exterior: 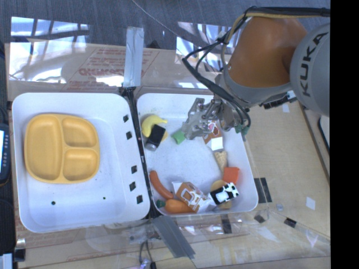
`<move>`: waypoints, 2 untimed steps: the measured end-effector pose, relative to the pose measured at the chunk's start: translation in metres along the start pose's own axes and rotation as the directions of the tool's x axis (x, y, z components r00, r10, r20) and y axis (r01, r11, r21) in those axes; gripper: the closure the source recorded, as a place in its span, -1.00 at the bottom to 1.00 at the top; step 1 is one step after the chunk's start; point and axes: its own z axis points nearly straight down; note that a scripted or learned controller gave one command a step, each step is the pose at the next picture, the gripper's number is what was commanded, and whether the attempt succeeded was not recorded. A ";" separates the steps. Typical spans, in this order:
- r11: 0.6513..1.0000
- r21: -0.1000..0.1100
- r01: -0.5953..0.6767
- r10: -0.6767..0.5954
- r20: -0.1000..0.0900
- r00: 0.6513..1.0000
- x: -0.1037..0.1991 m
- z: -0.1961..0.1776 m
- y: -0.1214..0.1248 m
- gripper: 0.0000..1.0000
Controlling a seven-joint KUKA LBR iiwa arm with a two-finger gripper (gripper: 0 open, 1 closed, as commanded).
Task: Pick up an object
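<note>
My gripper (190, 129) hangs low over the upper middle of the right bin (190, 102), under the grey and orange arm that comes in from the upper right. A small green block (178, 137) lies just below and left of its tip, touching it or nearly so; I cannot tell whether it is gripped. A yellow banana (151, 122) and a black block (156, 136) lie to the left by the bin's wall. A red and white card (213, 130) sits just right of the gripper.
Along the right bin's lower part lie a tan cone (221, 160), a red block (231, 175), a black and white cow toy (224, 194), an orange patterned box (190, 196) and two orange sausage-like pieces (160, 185). The left bin (112, 206) holds a yellow divided plate (61, 147).
</note>
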 end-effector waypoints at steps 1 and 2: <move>0.989 0.000 -0.149 0.149 -0.005 0.989 0.053 0.028 0.028 1.00; 0.793 -0.001 0.610 -0.610 0.001 0.793 -0.010 0.013 0.032 1.00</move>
